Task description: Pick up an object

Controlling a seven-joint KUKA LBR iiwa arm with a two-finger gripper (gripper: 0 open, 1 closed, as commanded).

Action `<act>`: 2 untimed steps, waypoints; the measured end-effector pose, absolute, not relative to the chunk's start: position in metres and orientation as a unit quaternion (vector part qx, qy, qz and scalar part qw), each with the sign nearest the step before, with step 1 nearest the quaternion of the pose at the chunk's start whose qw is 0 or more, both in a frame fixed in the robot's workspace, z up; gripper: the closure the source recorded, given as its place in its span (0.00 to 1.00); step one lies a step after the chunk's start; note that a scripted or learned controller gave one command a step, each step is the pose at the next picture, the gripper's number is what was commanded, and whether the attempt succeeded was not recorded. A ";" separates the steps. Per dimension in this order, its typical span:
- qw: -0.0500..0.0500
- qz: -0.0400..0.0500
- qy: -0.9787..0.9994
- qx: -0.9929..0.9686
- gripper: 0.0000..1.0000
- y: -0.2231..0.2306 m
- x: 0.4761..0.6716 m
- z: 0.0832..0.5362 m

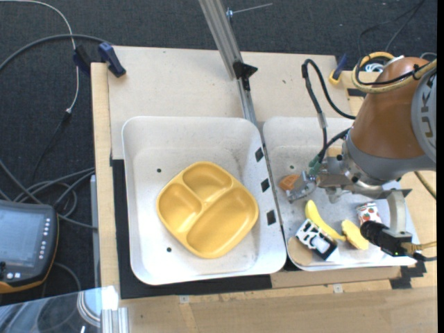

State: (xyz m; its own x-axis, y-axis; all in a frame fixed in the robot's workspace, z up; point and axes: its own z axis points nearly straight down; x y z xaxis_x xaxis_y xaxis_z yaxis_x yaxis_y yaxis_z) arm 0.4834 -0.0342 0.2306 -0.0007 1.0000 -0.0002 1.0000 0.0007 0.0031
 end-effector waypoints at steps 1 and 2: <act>0.001 0.001 0.708 0.706 1.00 -0.033 0.484 0.240; 0.004 0.003 0.708 0.707 1.00 -0.040 0.478 0.320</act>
State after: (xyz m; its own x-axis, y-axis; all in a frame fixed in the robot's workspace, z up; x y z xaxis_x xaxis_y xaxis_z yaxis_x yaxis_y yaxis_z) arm 0.4778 -0.0396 0.3205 -0.0014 1.0000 -0.0001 0.9999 0.0014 0.0100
